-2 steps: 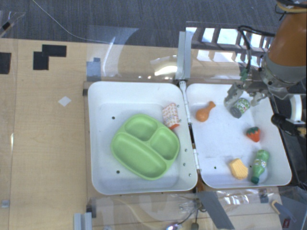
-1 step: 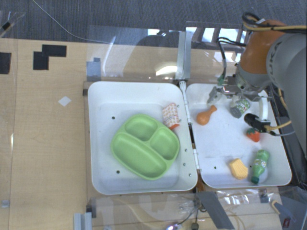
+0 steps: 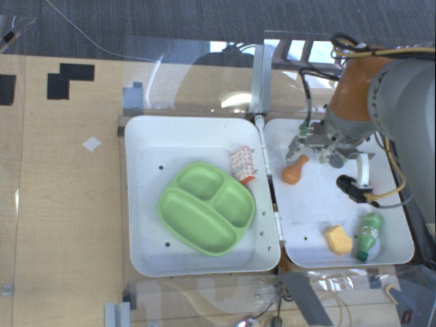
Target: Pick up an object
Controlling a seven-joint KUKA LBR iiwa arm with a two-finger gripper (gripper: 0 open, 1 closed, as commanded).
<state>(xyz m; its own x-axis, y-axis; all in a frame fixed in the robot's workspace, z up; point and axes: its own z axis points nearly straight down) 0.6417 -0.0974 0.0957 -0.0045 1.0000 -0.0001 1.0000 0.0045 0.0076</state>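
Observation:
My gripper (image 3: 315,154) hangs low over the far part of the right bin (image 3: 310,216), its fingers apart and nothing between them. An orange drumstick-shaped toy (image 3: 293,173) lies on the bin floor just left of and below the left finger (image 3: 298,148), touching or nearly touching it. A yellow block (image 3: 338,240) and a green bottle (image 3: 368,236) lie near the bin's front right corner. The grey arm with its orange band (image 3: 354,90) comes in from the upper right.
The left bin (image 3: 146,182) holds a green divided plate (image 3: 206,208) and a small red and white packet (image 3: 242,163) near its right wall. A black cable fitting (image 3: 351,187) hangs off the wrist over the right bin. A metal post (image 3: 261,80) stands behind the bins.

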